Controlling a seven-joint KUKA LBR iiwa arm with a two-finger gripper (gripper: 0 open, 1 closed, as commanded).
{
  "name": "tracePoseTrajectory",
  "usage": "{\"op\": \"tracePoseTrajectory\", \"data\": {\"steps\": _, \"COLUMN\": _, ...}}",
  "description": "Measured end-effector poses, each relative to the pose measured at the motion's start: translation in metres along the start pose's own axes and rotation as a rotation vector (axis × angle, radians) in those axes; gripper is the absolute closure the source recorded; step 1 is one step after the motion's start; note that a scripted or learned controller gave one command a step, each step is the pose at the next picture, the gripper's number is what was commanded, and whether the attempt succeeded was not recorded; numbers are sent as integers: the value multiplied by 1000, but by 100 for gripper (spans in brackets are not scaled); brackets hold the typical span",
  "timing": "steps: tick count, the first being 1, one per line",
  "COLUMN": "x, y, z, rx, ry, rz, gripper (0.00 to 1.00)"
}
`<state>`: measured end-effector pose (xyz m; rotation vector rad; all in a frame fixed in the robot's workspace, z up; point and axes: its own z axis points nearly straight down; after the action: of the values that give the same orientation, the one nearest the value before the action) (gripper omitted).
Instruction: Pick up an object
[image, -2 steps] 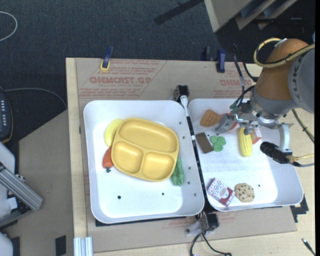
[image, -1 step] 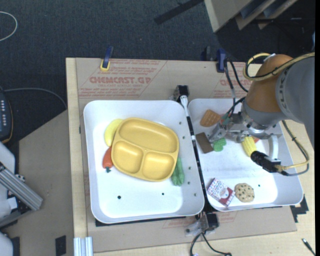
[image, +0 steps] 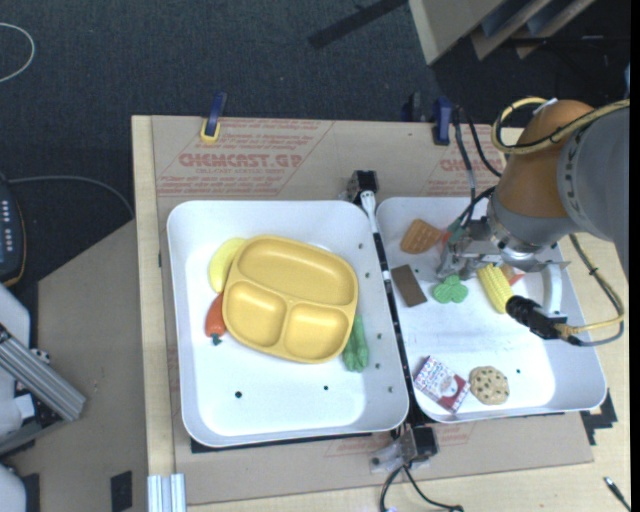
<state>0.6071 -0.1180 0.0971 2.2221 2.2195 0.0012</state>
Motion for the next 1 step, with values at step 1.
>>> {"op": "tracePoseTrajectory", "data": {"steps": 1, "x": 8, "y": 5, "z": -48, "rx": -4, "ry": -1, "rz": -3, "gripper": 100}}
